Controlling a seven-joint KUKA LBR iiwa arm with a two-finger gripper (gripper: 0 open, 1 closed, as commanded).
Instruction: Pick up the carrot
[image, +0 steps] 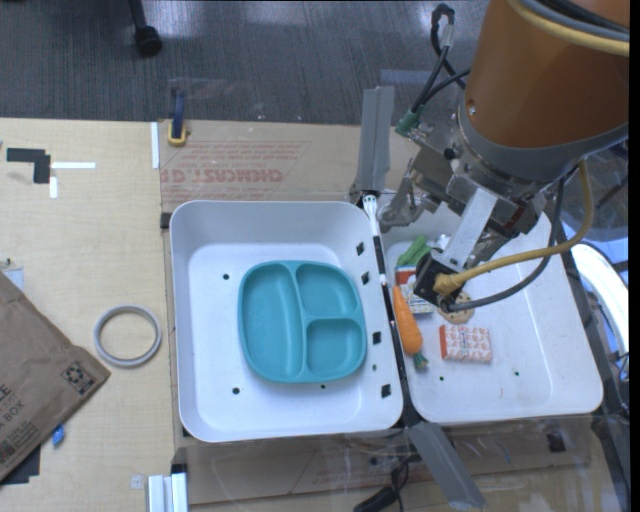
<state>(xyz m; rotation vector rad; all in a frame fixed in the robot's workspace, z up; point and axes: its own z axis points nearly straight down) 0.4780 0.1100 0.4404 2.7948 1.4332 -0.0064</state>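
The carrot (405, 322), orange with a small green tip at its near end, lies in the right bin (540, 390) along that bin's left wall. It points roughly from far to near. My gripper (398, 210) hangs over the far left corner of the right bin, beyond the carrot and apart from it. The bulky wrist and the orange-banded arm cover much of the bin's far side. Nothing is seen held.
A teal divided plate (302, 320) sits in the left bin (200, 300). Beside the carrot in the right bin lie a red-and-white snack packet (467, 343), a small round biscuit (459, 310) and a green item (411, 251). On the bench at left rest a tape ring (127, 334) and a cardboard box (30, 385).
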